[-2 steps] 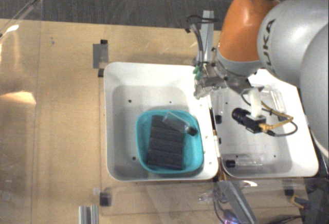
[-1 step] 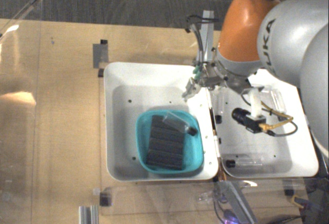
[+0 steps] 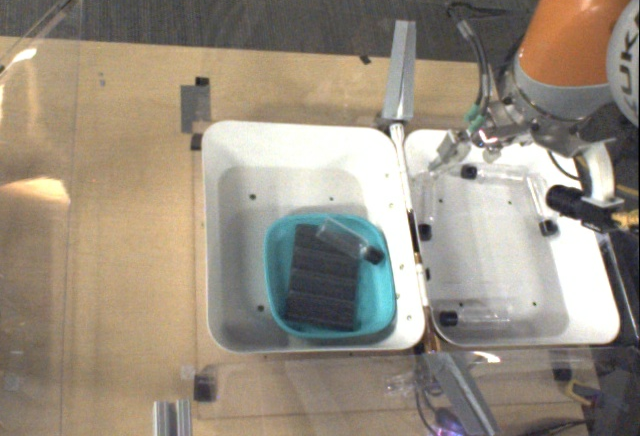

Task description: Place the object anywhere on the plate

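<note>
- Arm (image 3: 585,24): the orange band sits highest, nearest the lens, and hides the far right corner of the right bin (image 3: 590,324).
- Gripper (image 3: 462,149): hangs over the right bin's far left corner. Whether it is apart or together is not readable, and nothing is seen held in it.
- Left of the gripper and nearer the viewer: the left bin (image 3: 225,224), with one teal plate (image 3: 275,264) in it.
- On the plate, well apart from the gripper: one dark ribbed block (image 3: 322,279), lying flat, and one small grey piece (image 3: 345,237) at the block's far edge, touching it.
- The wall between the bins stands between the gripper and the plate.
- Count: two bins, one plate, two things on it.
</note>
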